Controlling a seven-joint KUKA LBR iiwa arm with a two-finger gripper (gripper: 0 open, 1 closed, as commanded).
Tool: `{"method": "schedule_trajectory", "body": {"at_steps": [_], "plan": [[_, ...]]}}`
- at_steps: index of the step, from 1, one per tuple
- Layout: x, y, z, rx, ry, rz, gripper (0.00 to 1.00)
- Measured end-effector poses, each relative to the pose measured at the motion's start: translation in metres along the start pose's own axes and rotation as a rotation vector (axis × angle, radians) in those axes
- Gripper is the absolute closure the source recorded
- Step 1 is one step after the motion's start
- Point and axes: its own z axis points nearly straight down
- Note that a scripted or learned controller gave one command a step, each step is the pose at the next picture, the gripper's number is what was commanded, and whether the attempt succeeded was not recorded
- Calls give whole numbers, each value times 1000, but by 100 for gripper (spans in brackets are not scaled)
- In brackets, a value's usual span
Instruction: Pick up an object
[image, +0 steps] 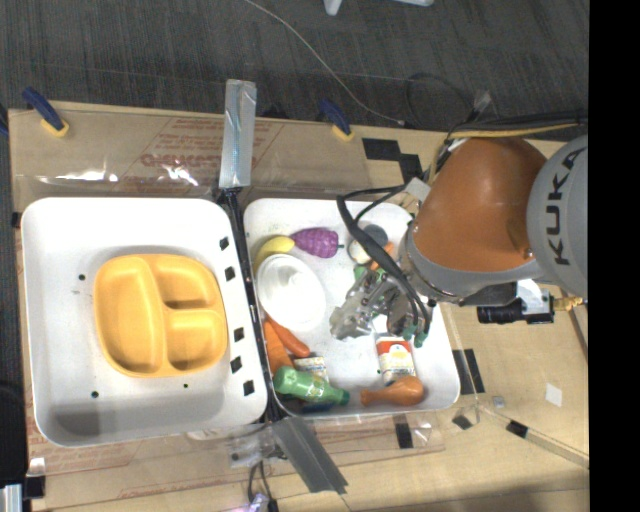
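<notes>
The right bin (440, 372) holds several toy foods: a purple grape bunch (316, 241), a yellow lemon-like piece (275, 246), a white bowl (290, 288), an orange carrot (283, 342), a green bottle (309, 385), a red-and-white bottle (396, 358) and an orange piece (395, 394). My gripper (352, 318) hangs low over the middle of this bin, just right of the white bowl and left of the red-and-white bottle. Its metal fingers point down and left. I see nothing clearly between them.
The left bin (50, 300) contains a yellow divided tray (160, 312). The arm's orange band (480, 215) and grey body cover the right bin's upper right corner. Black cables (365, 225) loop over the bin's far side. Cardboard lies under both bins.
</notes>
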Motion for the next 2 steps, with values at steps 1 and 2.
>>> {"method": "schedule_trajectory", "body": {"at_steps": [1,2], "plan": [[-39,-55,107,0,4,-286,100],[-80,-57,64,0,-4,-224,100]]}}
